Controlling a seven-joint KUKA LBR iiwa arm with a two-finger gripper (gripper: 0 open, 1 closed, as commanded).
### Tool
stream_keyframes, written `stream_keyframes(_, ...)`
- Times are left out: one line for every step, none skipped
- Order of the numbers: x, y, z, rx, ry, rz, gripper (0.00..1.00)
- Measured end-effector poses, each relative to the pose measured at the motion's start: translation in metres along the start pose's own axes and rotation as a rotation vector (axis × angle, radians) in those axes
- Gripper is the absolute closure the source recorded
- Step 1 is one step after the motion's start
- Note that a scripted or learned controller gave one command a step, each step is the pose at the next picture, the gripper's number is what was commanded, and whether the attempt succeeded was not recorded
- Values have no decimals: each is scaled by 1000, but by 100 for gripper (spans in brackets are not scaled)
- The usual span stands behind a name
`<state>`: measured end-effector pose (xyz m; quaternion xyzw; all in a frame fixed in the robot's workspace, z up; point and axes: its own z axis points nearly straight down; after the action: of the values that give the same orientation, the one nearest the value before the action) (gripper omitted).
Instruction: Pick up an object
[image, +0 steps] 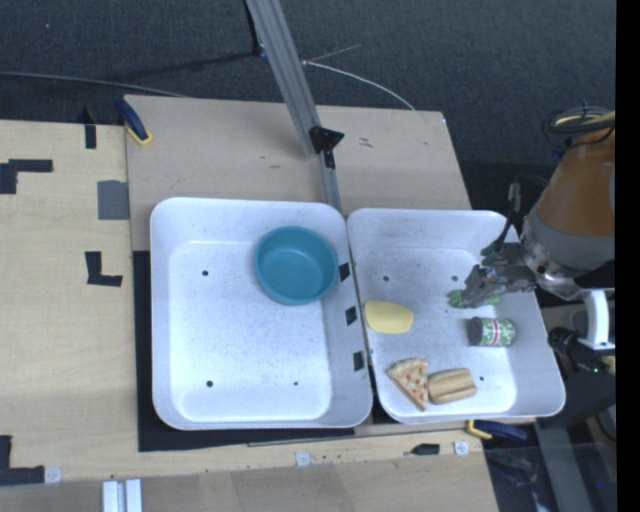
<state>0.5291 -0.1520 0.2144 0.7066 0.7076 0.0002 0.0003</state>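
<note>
My gripper (478, 288) reaches in from the right over the right bin (430, 228), near its right wall. A small green object (463, 297) sits right at the gripper's tip; whether it is held or lying on the bin floor is unclear. Just below it lies a small green and white can (491, 331) on its side. A yellow lemon-like piece (388, 317) rests near the bin's left wall. A pizza slice (408, 382) and a tan bread roll (451, 384) lie together at the bin's front.
The left bin (200, 340) holds a blue bowl (296, 264) at its back right corner. A grey metal pole (295, 85) slants down to the bins' shared back edge. The arm's orange band (580, 185) hangs over the right bin's right rim.
</note>
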Motion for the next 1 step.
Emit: stream_keyframes(55,22,8,3,2,-6,100)
